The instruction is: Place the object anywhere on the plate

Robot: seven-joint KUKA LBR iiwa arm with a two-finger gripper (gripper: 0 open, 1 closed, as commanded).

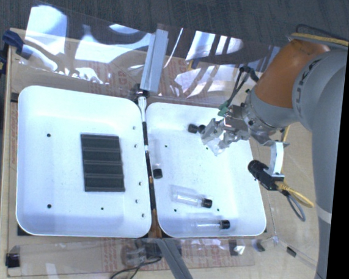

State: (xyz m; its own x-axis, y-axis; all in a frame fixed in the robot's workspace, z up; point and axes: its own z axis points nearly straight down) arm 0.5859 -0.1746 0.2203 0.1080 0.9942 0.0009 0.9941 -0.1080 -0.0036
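Note:
A dark ribbed rectangular plate (103, 162) lies flat in the middle of the left bin (36, 110). In the right bin (250, 210) two clear tubes with black caps lie near the front: one (191, 199) above the other (210, 223). A small black piece (192, 129) rests at the back of that bin. My gripper (218, 136) hangs over the back of the right bin, just right of the small black piece and far from the plate. I see nothing held in it.
A small dark bit (157, 173) sits by the right bin's left wall, close to the divider between the bins. A clear shiny sheet (97, 48) stands behind both bins. The arm (297, 80) comes in from the right, over the right bin's back corner.

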